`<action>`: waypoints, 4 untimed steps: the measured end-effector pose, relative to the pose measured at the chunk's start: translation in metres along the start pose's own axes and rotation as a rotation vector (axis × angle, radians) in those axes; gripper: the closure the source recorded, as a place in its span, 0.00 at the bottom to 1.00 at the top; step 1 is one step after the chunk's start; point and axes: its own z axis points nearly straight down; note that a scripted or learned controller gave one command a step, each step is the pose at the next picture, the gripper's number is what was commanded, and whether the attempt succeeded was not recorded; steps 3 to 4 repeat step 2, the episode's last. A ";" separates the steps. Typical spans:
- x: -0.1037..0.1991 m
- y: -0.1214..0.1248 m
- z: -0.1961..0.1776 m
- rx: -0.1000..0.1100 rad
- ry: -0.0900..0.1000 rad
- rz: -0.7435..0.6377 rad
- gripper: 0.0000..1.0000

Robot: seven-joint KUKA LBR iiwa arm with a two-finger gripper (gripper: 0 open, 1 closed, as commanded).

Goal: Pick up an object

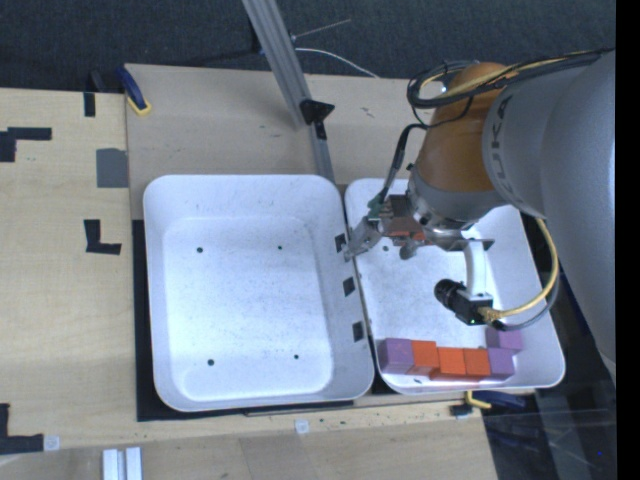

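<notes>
gripper point(372, 230): at right bin's point(410, 303) left rim, open or closed, can't tell
blocks point(450, 358): front edge, well apart
risk: probably grabs air or clips rim

Left bin point(240, 298) was white, flecked with fine dark specks and four black dots. Right bin point(410, 298) was white too. Inside it: one purple block point(398, 355), orange blocks point(465, 363), one lilac block point(505, 353). Bench point(60, 298) was tan, marked with black tape strips point(95, 236) and a grey patch point(112, 166). Arm point(560, 138) was grey, its band point(455, 148) orange.
</notes>
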 end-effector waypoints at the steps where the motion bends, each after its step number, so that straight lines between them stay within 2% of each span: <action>1: 0.033 0.027 0.000 0.001 0.001 -0.003 0.00; 2: 0.009 0.014 -0.097 -0.006 -0.001 0.002 0.00; 4: 0.009 0.014 -0.097 -0.006 -0.001 0.002 0.00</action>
